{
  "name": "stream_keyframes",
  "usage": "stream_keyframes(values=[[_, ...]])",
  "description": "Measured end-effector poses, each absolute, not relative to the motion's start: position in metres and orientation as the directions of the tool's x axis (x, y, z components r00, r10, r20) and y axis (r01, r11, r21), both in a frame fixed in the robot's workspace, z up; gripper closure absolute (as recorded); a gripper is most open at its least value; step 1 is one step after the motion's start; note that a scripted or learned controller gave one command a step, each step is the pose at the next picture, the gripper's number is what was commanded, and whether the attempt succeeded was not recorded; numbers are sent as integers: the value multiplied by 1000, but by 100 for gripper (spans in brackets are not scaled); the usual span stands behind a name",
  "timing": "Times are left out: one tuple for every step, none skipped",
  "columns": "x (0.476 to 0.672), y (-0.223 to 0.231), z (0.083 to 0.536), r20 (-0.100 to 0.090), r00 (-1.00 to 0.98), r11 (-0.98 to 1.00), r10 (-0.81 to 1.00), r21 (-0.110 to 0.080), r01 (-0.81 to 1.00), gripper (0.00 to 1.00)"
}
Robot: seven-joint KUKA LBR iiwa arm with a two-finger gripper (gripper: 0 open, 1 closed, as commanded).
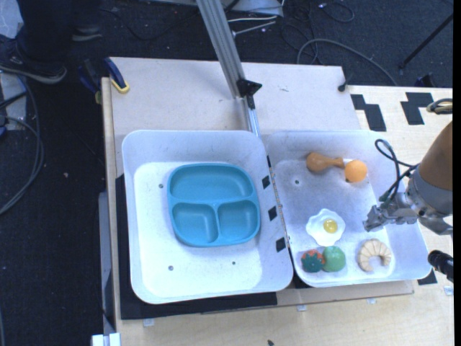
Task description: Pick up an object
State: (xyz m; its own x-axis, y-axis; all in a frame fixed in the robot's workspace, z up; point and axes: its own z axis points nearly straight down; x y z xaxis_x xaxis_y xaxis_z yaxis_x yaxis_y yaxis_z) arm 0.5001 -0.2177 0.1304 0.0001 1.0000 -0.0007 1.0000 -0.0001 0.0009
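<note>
The right bin (295, 179) holds several toy foods. A brown drumstick (322, 163) and an orange ball (355, 171) lie at its back. A fried egg (326, 226) sits in the middle, a green and red vegetable piece (323, 259) at the front, and a croissant (374, 255) at the front right. My gripper (376, 218) hangs low at the bin's right side, just above the croissant and right of the egg. Nothing shows between its fingers.
The left bin (144, 193) bears a blue three-compartment plate (214, 203). A grey metal pole (222, 34) slants from the top down to the seam between the bins. A black cable (389, 157) loops near my wrist.
</note>
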Motion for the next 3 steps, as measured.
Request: stream_keyframes(values=[[501, -208, 180, -2, -3, 3, 1000, 5, 1000, 100], [502, -208, 217, -2, -3, 3, 1000, 4, 1000, 100], [525, -152, 210, 1, -8, 8, 1000, 2, 1000, 100]])
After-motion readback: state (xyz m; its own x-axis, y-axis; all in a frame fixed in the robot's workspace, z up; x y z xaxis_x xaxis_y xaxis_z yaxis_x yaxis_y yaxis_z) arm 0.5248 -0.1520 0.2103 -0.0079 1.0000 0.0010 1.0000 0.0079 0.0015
